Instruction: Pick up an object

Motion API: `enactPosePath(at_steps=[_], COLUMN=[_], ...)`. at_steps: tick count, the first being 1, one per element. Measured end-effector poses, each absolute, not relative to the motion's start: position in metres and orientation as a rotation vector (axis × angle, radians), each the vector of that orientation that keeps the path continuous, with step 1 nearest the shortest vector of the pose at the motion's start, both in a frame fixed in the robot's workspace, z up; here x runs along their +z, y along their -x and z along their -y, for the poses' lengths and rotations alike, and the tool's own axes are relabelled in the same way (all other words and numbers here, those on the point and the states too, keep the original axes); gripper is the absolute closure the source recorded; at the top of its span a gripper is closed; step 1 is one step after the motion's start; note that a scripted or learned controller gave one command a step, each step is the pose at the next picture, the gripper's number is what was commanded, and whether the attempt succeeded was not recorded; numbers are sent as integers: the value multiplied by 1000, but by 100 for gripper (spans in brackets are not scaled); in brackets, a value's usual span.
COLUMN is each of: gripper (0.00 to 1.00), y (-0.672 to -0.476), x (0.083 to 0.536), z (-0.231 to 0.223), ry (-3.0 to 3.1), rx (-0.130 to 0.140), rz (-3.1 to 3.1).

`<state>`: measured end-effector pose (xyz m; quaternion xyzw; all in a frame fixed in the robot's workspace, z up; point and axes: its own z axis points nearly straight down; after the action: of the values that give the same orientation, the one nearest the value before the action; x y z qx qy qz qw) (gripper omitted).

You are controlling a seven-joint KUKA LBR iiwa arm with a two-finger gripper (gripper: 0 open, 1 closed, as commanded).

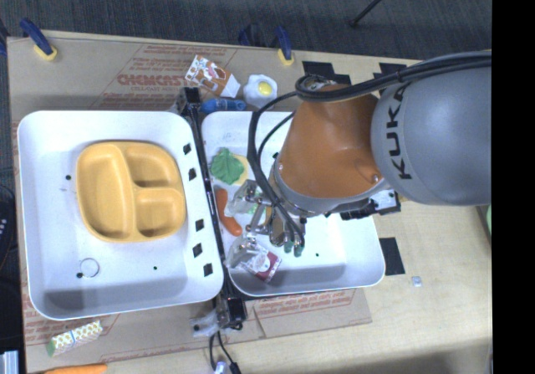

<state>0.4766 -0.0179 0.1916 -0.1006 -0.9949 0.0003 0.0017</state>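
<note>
two white bins [33, 197], yellow tray [129, 190] in left, clutter right

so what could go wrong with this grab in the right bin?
1. The gripper sits among crowded items: the orange carrot-shaped toy and the crinkled silver-and-red wrapper lie close by, so it may catch two things or none.
2. The wrapper looks thin and crumpled, so it could slip.
3. The green leafy toy may get nudged aside.
</note>
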Motion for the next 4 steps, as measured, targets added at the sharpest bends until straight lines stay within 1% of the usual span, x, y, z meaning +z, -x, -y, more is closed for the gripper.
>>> enactPosePath(at_steps=[1, 2, 3, 4], gripper=[0, 0, 0, 0], y=[-496, -516, -547, -550], x=[192, 192, 192, 192], z=[31, 27, 18, 2], ry=[-88, -612, -925, -1075], rx=[1, 1, 1, 1], rz=[3141, 3082, 3004, 2955])
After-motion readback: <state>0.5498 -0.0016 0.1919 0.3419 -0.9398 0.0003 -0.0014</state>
